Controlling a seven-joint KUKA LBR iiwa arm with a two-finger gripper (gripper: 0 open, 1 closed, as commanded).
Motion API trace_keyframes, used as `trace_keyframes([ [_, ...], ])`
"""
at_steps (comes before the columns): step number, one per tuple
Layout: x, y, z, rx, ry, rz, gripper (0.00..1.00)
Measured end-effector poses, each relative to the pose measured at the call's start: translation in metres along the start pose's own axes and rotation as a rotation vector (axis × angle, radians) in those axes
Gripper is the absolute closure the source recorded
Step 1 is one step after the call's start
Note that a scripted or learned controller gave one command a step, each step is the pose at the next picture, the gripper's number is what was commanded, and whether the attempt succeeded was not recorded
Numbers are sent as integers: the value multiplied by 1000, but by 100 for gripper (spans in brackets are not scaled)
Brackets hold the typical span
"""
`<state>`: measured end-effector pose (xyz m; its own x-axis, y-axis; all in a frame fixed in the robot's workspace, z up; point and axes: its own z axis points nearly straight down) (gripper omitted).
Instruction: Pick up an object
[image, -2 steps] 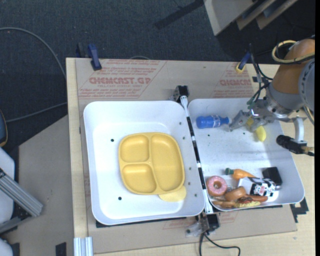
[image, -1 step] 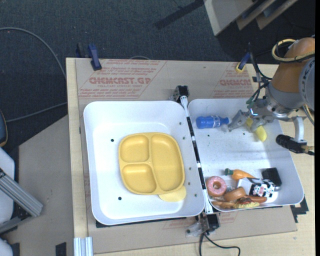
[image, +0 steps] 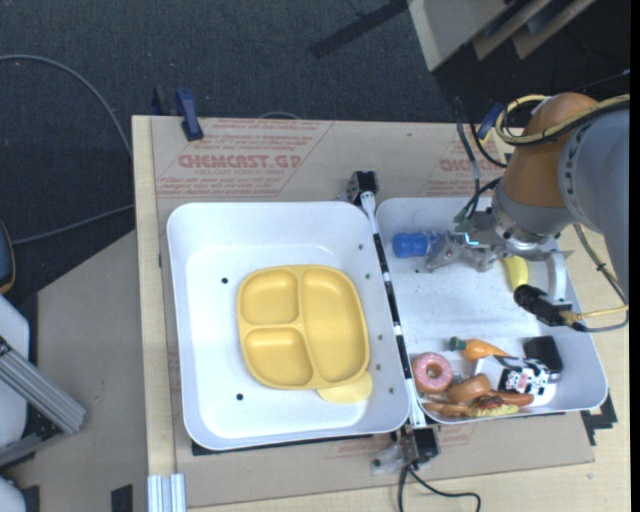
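- Camera view is showing the gripper (image: 462, 250) hanging low in the right bin (image: 450, 300); whether its fingers are spread or pinching, I cannot tell.
- Just beside it, a blue cylinder (image: 410, 244) is lying near the far wall: probably light, stiff, apt to roll; best pinched across its middle.
- Counting: one cylinder, one banana (image: 515, 272), one donut (image: 433, 372), one carrot (image: 480, 350), one yellow tray (image: 300, 327), two bins.

Both bins (image: 200, 300) white. Left bin: divided plate (image: 300, 325) yellow. Right bin: cylinder (image: 410, 244) blue; donut (image: 433, 372) pink w/ brown hole edge; carrot (image: 482, 349) orange; cow toy (image: 525, 380) black-and-white patches; banana (image: 514, 270) yellow. Surface (image: 250, 160) tan w/ red lettering. Arm (image: 590, 150) grey, orange band.
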<state>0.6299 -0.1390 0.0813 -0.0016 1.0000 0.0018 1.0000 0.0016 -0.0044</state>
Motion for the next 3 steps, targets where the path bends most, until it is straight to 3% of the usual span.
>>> trace_keyframes([
  [1,15,-42,-111,-2,-2,1,100],
  [2,91,-14,-155,-3,-2,0,100],
  [3,131,-43,-106,2,-2,0,100],
])
